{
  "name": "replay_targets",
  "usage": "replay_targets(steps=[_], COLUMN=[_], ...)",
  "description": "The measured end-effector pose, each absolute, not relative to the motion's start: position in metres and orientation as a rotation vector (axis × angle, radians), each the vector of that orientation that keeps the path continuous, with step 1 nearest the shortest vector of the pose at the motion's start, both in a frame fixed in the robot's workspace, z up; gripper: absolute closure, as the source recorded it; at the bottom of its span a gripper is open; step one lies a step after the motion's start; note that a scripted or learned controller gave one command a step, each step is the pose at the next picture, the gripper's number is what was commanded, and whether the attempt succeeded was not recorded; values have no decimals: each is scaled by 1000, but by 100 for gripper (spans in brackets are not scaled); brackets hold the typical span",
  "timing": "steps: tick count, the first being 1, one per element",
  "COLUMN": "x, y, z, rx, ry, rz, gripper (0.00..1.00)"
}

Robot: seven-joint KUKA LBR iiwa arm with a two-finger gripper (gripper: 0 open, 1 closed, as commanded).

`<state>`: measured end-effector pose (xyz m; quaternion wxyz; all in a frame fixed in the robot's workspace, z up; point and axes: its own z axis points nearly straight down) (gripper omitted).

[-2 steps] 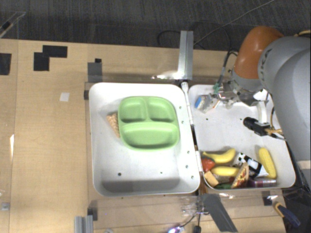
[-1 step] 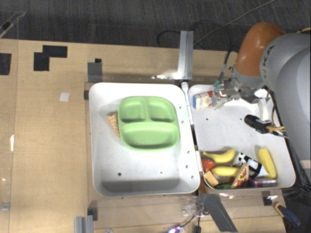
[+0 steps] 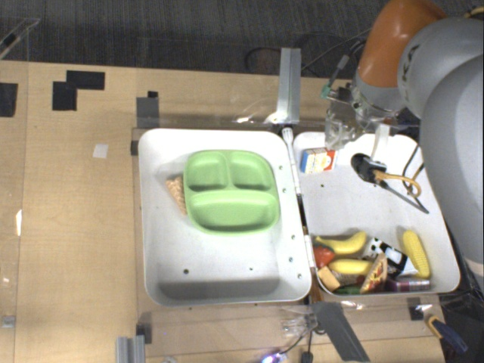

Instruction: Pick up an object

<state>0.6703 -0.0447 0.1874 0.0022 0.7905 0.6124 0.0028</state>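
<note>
Gripper [image 3: 338, 136] at the right bin [image 3: 446, 274] far-left corner.
I can't tell its finger state; bare floor mid-bin, clutter along the near wall.

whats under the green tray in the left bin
A tan, textured piece pokes out from under the green tray at its left edge, on the left bin. How far it runs beneath, and anything else under there, is covered.
</note>
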Motion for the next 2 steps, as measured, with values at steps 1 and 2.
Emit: replay_targets(steps=[1,2], x=[670,595], y=[-21,-33], z=[235,184], rx=[2521,2707], ry=[1868,1594], rz=[9,2], gripper=[100,100])
